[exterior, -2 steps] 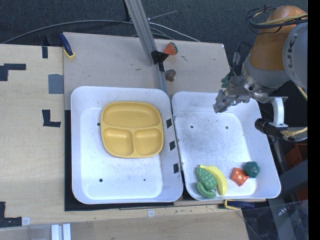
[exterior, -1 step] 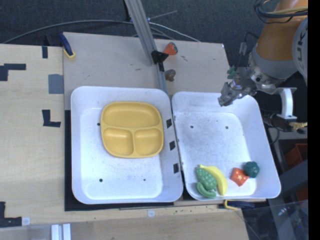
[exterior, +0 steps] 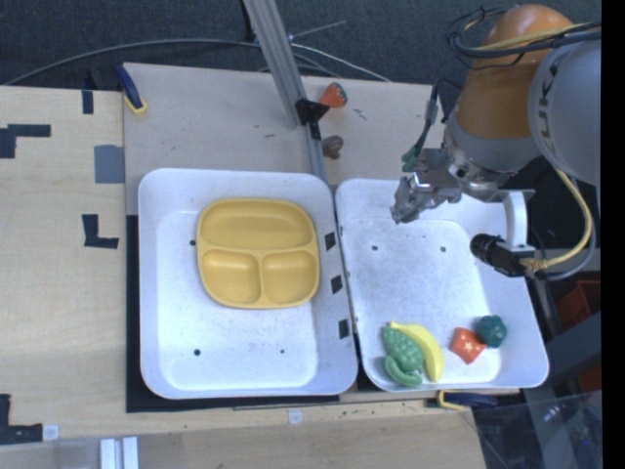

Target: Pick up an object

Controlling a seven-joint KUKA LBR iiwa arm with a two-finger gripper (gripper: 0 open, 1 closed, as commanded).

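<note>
My gripper (exterior: 408, 206) hangs over the far end of the right bin (exterior: 430, 262), fingers pointing down and close together, with nothing between them. At the near end of that bin lie a yellow banana (exterior: 426, 348), a green bumpy vegetable (exterior: 401, 354), a red strawberry-like piece (exterior: 466, 345) and a dark green round piece (exterior: 491, 330). All of them lie well nearer the front than the gripper.
The left bin (exterior: 176, 291) holds a yellow divided plate (exterior: 259, 252). A grey metal pole (exterior: 278, 47) slants up from the back between the bins. Small orange and brown objects (exterior: 334, 94) sit on the bench behind the bins.
</note>
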